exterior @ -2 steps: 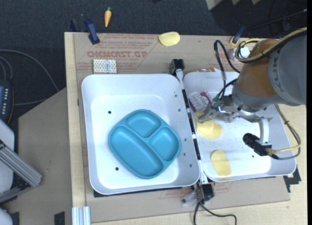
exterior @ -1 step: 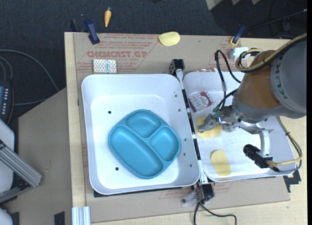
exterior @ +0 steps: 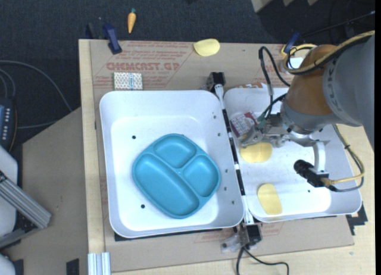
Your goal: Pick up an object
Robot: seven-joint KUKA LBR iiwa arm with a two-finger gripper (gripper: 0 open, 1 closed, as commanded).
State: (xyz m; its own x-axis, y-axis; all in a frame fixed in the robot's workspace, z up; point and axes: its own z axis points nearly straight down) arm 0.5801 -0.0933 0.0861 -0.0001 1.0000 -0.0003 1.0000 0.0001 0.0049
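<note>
Pincer (exterior: 262, 132) is hanging low over the right bin (exterior: 312, 207), at the end nearest the divider. From this angle I honestly can't tell how far open it is or whether it's got anything. The wrist hardware and cables cover that spot.

Readable stuff: the brown board on the bench (exterior: 161, 77) has red print (exterior: 143, 64) that looks like "CHEMCAST G.P", with a thinner line above it too small to read. A little patterned packet (exterior: 127, 80) sits just below that print, and its pattern is too fine to read.

Candidates for picking, all in the right bin:
- a yellow lump (exterior: 256, 153) just under the pincer, maybe touching it, hard to say
- a crinkly packet (exterior: 240, 124) with red and white on it, right beside the pincer by the bin wall, lettering unreadable
- a yellow slab (exterior: 269, 199) well clear, near the front edge

The left bin (exterior: 119, 126) has a blue divided plate (exterior: 175, 175) lying flat with three compartments.

Outside the bins there's another yellow piece (exterior: 206, 47) on the board at the back, a blue clip (exterior: 111, 38) on the board's corner, and a tiny orange carrot-looking thing (exterior: 131, 21) on the dark floor.

The big grey arm (exterior: 351, 83) with the orange band blocks the back right corner of the right bin, so whatever's under there is hidden.
</note>
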